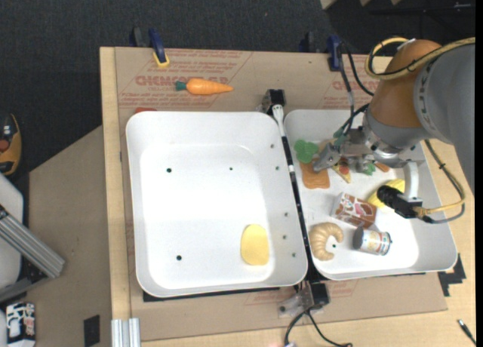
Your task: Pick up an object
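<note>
L bin (151,187): 1 yellow piece (255,245); R bin (434,251): croissant (326,237), can (373,242); gripper (337,156) state unclear.

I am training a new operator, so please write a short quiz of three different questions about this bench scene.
1. True or false: the carrot lies inside the left bin.
2. Which bin does the gripper hang over?
A. left
B. right
C. neither
3. Fill in: the yellow oval lies in the ____ bin.

Key:
1. False; it lies on the cardboard behind the bins.
2. B, the right bin, near the can and croissant.
3. left
</note>
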You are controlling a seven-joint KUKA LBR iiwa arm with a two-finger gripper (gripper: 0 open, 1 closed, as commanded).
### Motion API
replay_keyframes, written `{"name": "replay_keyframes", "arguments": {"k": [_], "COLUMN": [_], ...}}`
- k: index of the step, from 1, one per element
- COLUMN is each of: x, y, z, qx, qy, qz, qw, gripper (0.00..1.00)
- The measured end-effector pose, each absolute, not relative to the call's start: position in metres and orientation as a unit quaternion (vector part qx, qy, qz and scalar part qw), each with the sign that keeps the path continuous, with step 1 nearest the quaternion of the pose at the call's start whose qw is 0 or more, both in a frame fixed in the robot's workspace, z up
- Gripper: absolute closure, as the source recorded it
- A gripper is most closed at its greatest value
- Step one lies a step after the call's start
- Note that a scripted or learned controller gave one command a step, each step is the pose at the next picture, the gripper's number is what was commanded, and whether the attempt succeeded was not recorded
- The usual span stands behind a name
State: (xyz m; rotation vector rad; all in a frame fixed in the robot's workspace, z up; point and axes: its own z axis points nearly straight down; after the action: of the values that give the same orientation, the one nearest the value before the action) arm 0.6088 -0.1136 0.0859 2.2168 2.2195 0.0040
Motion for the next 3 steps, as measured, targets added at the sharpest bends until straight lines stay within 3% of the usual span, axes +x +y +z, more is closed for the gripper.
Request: {"name": "replay_keyframes", "arguments": {"k": [1,2,3], "x": [0.582,0.560,0.502], "y": [-0.067,-0.094,-0.094], "z": [0.191,0.079,0.084], "qx": [0.705,0.709,0.708], "qy": [0.709,0.705,0.706], "qz": [0.0027,-0.0021,-0.0015], "qw": [0.002,-0.003,-0.003], "gripper": [0.00,0.00,0.00]}}
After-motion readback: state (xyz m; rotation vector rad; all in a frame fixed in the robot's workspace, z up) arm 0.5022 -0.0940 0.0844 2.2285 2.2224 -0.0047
